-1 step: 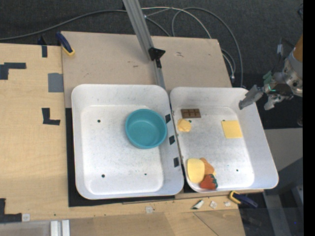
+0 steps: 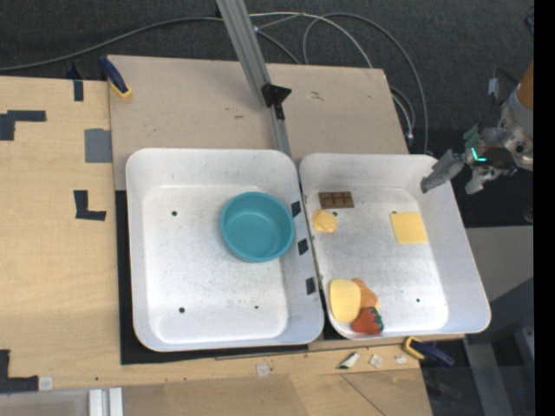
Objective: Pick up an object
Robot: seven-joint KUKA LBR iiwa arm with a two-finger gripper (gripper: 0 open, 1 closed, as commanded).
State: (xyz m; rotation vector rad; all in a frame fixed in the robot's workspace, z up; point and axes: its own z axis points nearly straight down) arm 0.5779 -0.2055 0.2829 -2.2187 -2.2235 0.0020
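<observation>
Arm: one, entering at the right edge of the view, upper half; only the wrist section visible, grey and metallic, with a trace of orange at its top. End effector [image 2: 458, 173]: carried at the wrist's left, pointing left and slightly down; two dark fingers spread apart, nothing between them; a small teal light on its body

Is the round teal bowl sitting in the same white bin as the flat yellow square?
No: the round teal bowl sits in the left white bin, while the flat yellow square lies in the right white bin.
</observation>
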